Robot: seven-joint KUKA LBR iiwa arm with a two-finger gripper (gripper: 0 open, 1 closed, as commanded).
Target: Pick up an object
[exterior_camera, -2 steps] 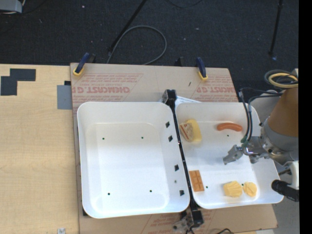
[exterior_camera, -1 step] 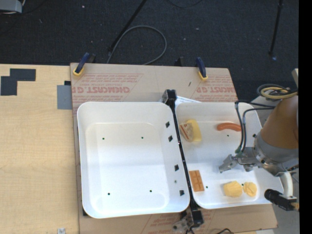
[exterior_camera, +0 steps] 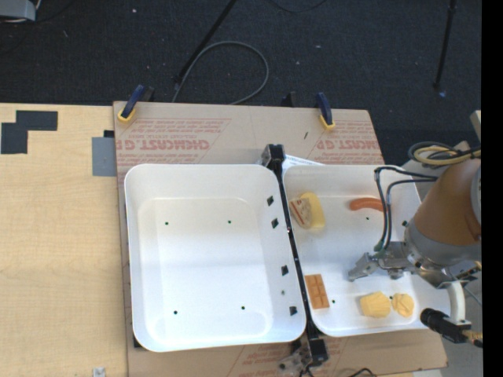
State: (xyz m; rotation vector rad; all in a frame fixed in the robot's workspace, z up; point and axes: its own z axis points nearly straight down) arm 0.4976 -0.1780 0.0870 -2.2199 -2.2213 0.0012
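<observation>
A: Where's the arm (exterior_camera: 448,210)?
B: Reaching in from the right, low over the right bin (exterior_camera: 346,324); gripper (exterior_camera: 363,269) points left, grasping nothing; open or clenched, I cannot tell.
A: Count?
B: 2 bins, left bin (exterior_camera: 157,195) beside it. 5 objects: 1 yellow wedge (exterior_camera: 307,210), 2 yellow lumps (exterior_camera: 376,305), 1 orange block (exterior_camera: 317,291), 1 orange sausage (exterior_camera: 365,204). The lumps lie just below the gripper.

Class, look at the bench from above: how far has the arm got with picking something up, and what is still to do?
Done: the claw has reached into the right bin, low among the items. In hand: nothing visible; the yellow lumps, orange block, wrapped yellow piece and orange sausage shape all lie on the bin floor. Left: grasp one item and lift it.
</observation>
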